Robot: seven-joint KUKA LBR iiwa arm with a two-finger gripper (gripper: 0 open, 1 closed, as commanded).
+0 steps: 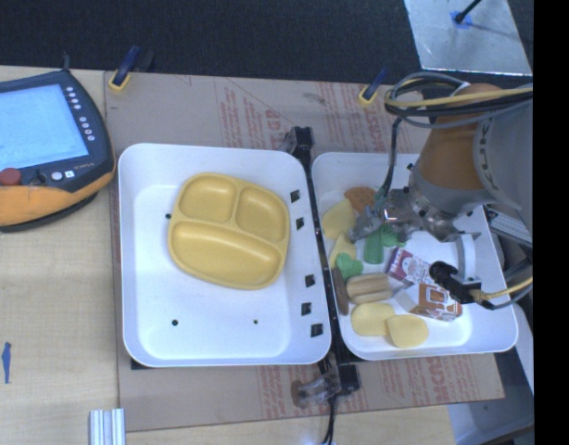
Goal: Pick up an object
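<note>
The right bin (488, 341) holds several toy foods. Among them are a pale yellow disc (337, 219), a brown piece (360, 196), a green piece (374, 247), a smaller green one (347, 267), a tan bun (368, 288) and two yellow slices (373, 318) (407, 332). A maroon-and-white carton (410, 267) and an orange packet (437, 301) lie beside them. My gripper (375, 222) is low in this bin, just above the green piece and right of the pale disc. The arm's wrist hides the bin's upper right part.
In the left bin (141, 323) a yellow divided plate (231, 230) lies upside toward the back. A black clip rail (312, 248) runs between the bins. A teach pendant (39, 146) lies at the bench's left. Cables (433, 86) loop above the wrist.
</note>
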